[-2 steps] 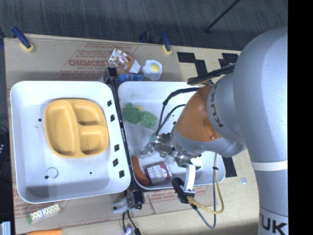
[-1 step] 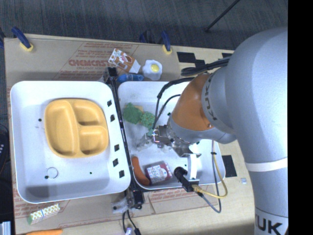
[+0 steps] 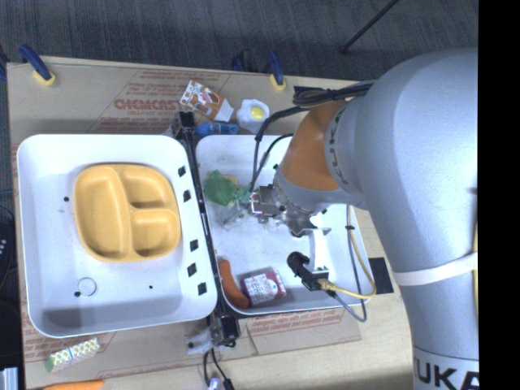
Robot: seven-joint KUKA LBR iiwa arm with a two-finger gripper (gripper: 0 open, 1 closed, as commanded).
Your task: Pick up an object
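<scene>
Now, position: my gripper (image 3: 248,205) is low in the right bin (image 3: 341,299), just beside the green object (image 3: 221,188).
Jaws: hidden under my wrist; I cannot tell how they stand or whether they hold anything.
Other candidates: an orange sausage-shaped item (image 3: 230,282) touching a dark red packet (image 3: 264,287) near the bin's front wall.
Left bin (image 3: 49,218): holds a yellow divided tray (image 3: 127,211).
Progress: reach looks done; a confirmed grasp and lift remain, by my judgement.

The tool (image 3: 253,204) sits low in the right bin (image 3: 341,299), beside a green object (image 3: 220,188).
</scene>
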